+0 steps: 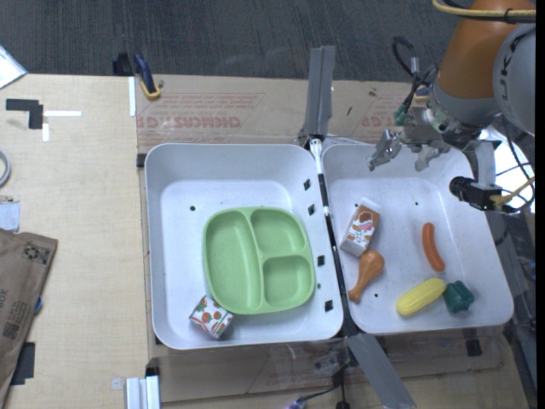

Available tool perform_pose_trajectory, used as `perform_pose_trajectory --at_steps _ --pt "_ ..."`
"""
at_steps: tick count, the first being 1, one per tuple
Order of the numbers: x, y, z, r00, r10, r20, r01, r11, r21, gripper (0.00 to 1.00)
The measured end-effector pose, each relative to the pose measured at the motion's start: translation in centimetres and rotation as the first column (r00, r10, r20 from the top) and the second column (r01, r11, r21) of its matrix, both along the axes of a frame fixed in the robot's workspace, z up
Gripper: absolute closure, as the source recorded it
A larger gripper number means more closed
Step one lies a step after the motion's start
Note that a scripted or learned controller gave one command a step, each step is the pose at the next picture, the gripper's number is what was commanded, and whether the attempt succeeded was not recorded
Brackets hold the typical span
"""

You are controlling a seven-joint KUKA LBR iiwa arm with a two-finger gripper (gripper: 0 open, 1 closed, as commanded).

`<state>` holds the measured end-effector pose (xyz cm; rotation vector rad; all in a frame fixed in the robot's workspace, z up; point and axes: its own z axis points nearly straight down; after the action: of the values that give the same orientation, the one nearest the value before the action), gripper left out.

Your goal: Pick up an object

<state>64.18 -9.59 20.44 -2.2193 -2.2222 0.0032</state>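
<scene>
Camera view, you had two white bins (162, 254), one green three-compartment plastic tray (257, 260), two small cartons (361, 229), one drumstick (367, 273), one sausage (433, 246), one corn cob (421, 296) in the right bin, gripper (407, 153) spread open, holding nothing, above that bin's far edge.

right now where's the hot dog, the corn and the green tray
hot dog (433, 246), camera view, middle of the sausage
corn (421, 296), camera view, middle of the cob
green tray (228, 258), camera view, floor of its large compartment

Arm (490, 49) cut off at right edge, brown paper bag (21, 301) cut at left
</scene>
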Motion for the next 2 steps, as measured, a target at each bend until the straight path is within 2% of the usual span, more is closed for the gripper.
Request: perform_pose_trajectory --at_steps 1,2 --pt "-0.1 1.2 -1.3 1.000 -0.024 0.000 0.024 1.000 0.001 0.00" --pt "-4.7 -1.7 -10.2 0.991 -0.137 0.002 0.137 0.991 0.000 0.00"
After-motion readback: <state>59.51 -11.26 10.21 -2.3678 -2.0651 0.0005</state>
